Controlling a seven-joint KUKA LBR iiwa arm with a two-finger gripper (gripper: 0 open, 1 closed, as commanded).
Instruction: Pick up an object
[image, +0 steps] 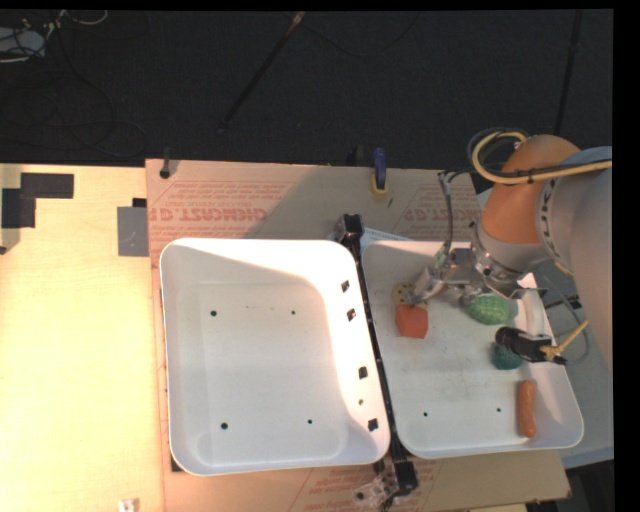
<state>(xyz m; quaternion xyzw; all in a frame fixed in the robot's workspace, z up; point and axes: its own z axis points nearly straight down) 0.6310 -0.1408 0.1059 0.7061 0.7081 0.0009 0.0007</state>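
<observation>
My gripper (432, 286) hangs low over the back of the right bin (470, 440), reaching in from the right under the orange-banded wrist. A red block (411, 321) lies just in front of it and slightly left, apart from it. A small tan and grey thing (404, 292) sits right at the gripper's left tip. A light green lump (487, 308) rests close under the wrist on the right. A dark green piece (506, 358) lies further forward. An orange carrot-shaped thing (525, 408) lies near the front right corner.
The left bin (190, 440) stands beside the right one, with a black divider clip strip (360, 320) between them. Brown cardboard lies under both bins. The wooden bench top (70, 350) stretches to the left.
</observation>
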